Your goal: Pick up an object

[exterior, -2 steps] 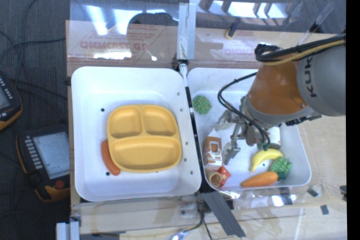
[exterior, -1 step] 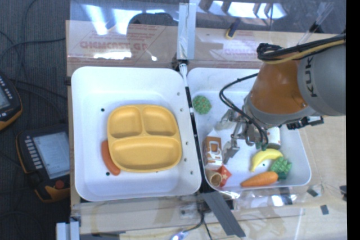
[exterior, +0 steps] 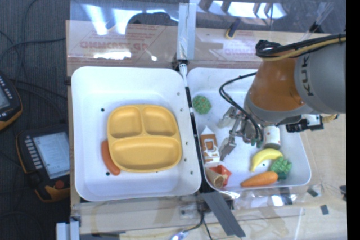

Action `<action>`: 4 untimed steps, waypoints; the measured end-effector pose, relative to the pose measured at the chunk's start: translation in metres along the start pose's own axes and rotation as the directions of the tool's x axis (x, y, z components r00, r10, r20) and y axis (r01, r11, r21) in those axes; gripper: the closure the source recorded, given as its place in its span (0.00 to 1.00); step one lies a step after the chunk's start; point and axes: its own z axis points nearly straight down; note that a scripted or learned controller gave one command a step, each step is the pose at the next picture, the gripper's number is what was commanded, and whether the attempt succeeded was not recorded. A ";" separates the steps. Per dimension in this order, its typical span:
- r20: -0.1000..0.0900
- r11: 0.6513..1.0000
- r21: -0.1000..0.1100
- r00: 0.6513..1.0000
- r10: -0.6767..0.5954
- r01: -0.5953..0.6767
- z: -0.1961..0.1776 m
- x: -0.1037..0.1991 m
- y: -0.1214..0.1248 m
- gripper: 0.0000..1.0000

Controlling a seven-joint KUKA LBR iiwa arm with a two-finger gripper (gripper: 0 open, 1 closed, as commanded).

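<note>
The arm comes in from the right of the frame, orange band over the right-hand bin (exterior: pixel 304 174), and the gripper (exterior: pixel 235 136) hangs low in the middle of that bin, fingers spread apart with nothing between them. So no pick yet, folks: the grab itself is all to come.

Plenty to choose from down there. A small carton (exterior: pixel 209 147) sits just left of the fingertips, hard against the bin's left wall, and looks to me like the likeliest target. Below it, in the lower left corner of the bin, lies a red and cream packet (exterior: pixel 218 175). A green leafy ball (exterior: pixel 201 103) rests toward the upper left. Over at the lower right there's a banana (exterior: pixel 264 157), a broccoli floret (exterior: pixel 280 166) just beside it, and a carrot (exterior: pixel 260 179) along the bottom edge.

The left-hand bin (exterior: pixel 90 87) holds a yellow divided tray (exterior: pixel 145 137) with a sausage (exterior: pixel 109 158) tucked against its left side, well apart from the action.

What's left: settle over one piece, close on it, lift it clear
</note>
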 end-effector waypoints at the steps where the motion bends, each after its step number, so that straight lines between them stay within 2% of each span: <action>1: -0.001 0.997 -0.003 0.997 0.077 -0.077 0.001 -0.033 0.002 0.00; 2: -0.009 1.000 0.003 1.000 0.003 -0.003 -0.025 -0.032 -0.061 0.00; 3: -0.001 1.000 0.000 1.000 -0.004 0.004 0.002 -0.067 -0.098 0.00; 4: -0.052 0.994 -0.002 0.993 -0.110 0.110 0.002 -0.122 -0.095 0.00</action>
